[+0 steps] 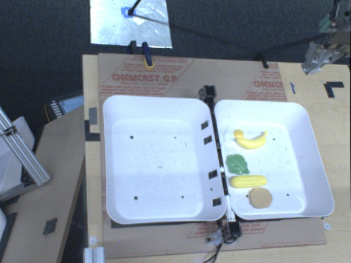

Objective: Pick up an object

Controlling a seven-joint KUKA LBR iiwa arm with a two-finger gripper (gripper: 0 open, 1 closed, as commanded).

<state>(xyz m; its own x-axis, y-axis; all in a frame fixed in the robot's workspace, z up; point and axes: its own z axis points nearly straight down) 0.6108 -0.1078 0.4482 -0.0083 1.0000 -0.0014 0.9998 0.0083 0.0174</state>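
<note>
Gripper (323, 56) state unreadable, far above the right bin (307, 119); crowded banana (250, 140), leaf (237, 163), corn (248, 181) and cookie (260, 198) risk a deflected grasp.

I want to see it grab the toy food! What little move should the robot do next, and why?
Probably swing the gripper in over the right bin toward the banana. The gripper sits high at the bench's far right corner, outside the bins, while the banana lies apart from the green leaf, corn cob and brown cookie.

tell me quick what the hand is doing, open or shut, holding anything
hand: up at the far right past the bins, nothing seen in it; open or shut cannot be told.
</note>
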